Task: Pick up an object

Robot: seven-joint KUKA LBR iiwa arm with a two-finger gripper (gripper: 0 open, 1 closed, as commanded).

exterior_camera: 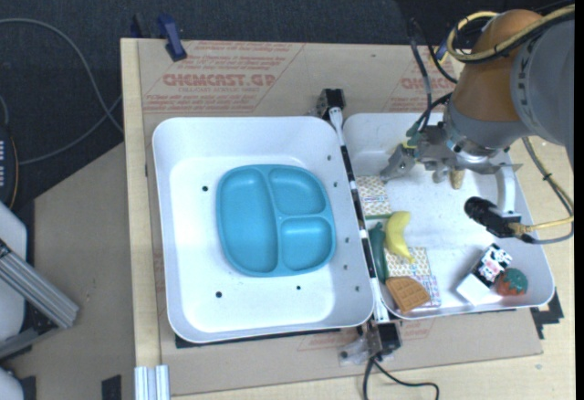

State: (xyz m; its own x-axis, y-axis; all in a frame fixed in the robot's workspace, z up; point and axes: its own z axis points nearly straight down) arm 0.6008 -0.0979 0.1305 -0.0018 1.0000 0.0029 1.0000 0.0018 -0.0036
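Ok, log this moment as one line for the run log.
arm: over right bin | end effector: above bin floor, nothing seen held | banana: lying in right bin | blue divided plate: in left bin

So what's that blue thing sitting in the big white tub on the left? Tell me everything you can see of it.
It is a light blue divided plate that looks like smooth plastic, with rounded corners and three compartments: one long one on the left and two smaller ones on the right. It lies flat and right side up near the middle of the left bin, turned slightly askew. It rests on the bin's floor, and its compartments hold no items.
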